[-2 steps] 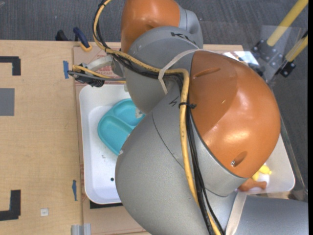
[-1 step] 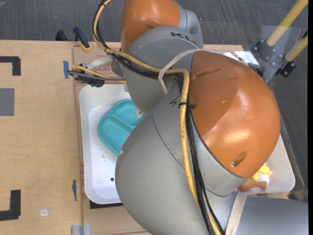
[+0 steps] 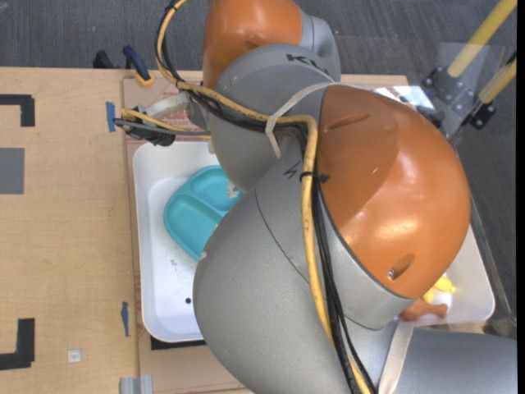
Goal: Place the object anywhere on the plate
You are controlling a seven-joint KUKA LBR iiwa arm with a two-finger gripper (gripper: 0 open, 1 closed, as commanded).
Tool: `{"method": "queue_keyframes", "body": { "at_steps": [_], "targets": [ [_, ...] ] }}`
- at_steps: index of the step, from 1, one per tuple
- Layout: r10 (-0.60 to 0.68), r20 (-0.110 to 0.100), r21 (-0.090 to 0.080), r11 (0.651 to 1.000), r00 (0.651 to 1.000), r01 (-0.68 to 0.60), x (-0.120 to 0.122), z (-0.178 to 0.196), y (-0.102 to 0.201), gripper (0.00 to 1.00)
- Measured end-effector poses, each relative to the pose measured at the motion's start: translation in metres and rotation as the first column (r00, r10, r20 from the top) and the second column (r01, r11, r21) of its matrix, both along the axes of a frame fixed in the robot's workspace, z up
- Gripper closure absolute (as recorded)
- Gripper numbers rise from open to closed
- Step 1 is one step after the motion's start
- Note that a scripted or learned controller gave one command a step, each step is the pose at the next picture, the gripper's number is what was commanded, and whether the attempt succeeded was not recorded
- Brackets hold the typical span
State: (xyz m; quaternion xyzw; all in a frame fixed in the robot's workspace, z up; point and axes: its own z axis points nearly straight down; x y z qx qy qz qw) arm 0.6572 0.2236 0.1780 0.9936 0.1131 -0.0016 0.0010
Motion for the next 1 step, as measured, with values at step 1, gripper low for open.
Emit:
{"method": "queue_keyframes", "body": {
  "at_steps": [1],
  "targets": [
    [0.0,0.0,0.0,1.0,1.0,0.0,0.0,0.0,0.0,0.0]
  ]
}}
